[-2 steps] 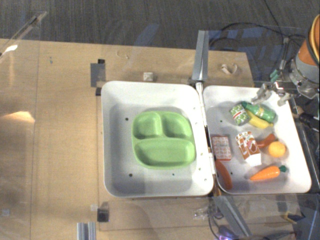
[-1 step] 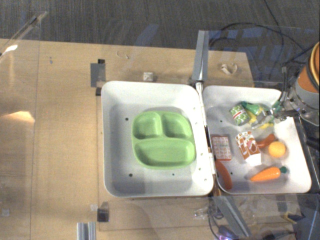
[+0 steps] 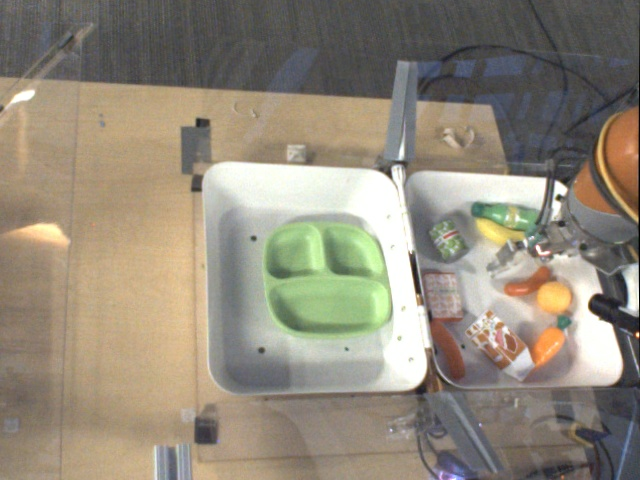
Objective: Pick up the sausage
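Lying along the right bin's near-left edge, the sausage is untouched, while the gripper, fingers apparently spread and empty, hovers mid-bin near its far edge.

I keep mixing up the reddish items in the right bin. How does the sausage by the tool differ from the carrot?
The sausage is plain orange-red all over; the carrot is brighter orange with a green top. The sausage lies mid-bin, just below the tool; the carrot lies nearer the bin's front edge, beside the carton. The sausage looks slimmer and rounded at both ends; the carrot tapers. Both lie flat in the right bin.
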Robot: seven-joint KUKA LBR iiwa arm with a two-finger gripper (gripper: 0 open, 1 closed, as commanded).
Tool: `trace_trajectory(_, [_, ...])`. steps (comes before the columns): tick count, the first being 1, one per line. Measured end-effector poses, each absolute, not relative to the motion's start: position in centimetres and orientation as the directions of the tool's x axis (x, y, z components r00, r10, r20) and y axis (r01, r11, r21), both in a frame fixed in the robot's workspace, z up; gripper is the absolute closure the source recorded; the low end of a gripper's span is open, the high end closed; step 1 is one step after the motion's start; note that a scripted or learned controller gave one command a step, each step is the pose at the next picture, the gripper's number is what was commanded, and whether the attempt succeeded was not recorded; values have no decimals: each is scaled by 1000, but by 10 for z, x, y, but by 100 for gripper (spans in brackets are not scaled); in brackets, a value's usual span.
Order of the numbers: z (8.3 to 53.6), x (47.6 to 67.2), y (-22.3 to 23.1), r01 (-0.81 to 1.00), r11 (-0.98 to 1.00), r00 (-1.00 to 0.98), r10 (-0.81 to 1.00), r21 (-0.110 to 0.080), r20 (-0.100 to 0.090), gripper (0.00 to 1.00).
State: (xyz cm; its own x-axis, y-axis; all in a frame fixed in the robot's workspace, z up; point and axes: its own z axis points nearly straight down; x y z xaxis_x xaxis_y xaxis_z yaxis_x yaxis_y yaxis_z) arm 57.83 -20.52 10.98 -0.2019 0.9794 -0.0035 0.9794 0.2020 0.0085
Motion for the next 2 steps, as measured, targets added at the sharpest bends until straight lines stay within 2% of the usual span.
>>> trace_trajectory(2, [110,578,-205,979,202,-201,979,8,-3,0])
